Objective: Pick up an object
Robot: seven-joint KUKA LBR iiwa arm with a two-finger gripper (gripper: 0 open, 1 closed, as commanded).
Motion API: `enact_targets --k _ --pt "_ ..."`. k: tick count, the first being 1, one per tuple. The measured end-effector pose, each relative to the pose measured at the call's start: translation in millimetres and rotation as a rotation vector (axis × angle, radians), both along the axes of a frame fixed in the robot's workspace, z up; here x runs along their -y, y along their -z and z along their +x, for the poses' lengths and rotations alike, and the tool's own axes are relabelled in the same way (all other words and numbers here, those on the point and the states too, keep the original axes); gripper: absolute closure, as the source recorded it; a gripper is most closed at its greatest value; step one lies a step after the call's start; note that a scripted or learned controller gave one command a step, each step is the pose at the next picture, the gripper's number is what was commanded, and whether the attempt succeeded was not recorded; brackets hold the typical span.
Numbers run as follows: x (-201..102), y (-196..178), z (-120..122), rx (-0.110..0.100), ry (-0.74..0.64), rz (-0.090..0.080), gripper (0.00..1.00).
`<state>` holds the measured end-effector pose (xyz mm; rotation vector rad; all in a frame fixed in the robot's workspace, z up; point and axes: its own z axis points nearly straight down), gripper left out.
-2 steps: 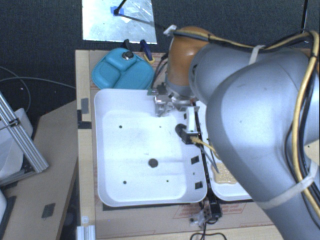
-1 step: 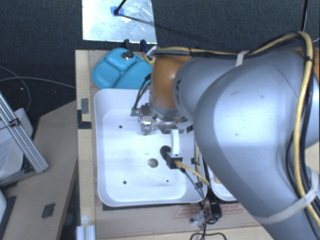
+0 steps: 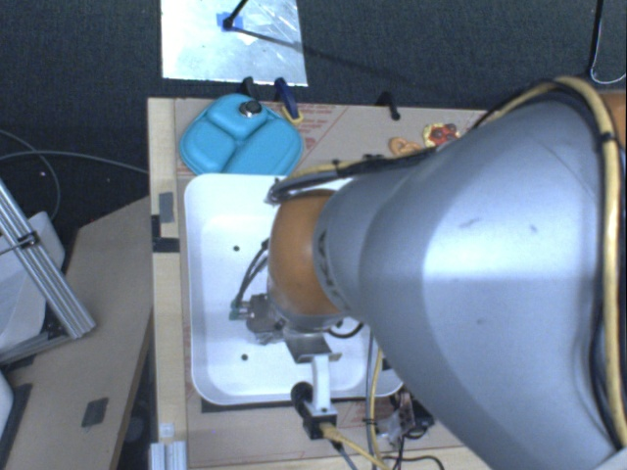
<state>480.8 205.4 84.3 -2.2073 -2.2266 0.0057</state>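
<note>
- One arm [image 3: 470, 262] covers most of the bench, reaching down into the white bin [image 3: 216, 223].
- The gripper [image 3: 257, 313] sits low there; whether it grips anything, I cannot tell.
- No object to pick is visible in the bin, so a blind closure risks catching nothing.
- A blue tray [image 3: 240, 137] lies beyond the bin.

No legible text; bench [image 3: 343, 125] print seemingly blurred.

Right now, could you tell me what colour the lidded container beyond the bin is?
Light blue container, clearest in the camera view.
</note>
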Motion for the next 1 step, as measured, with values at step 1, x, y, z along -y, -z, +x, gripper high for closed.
enact_targets --k 1 --pt "-22.1 -0.3 47.4 0.012 0.004 0.0 1.0"
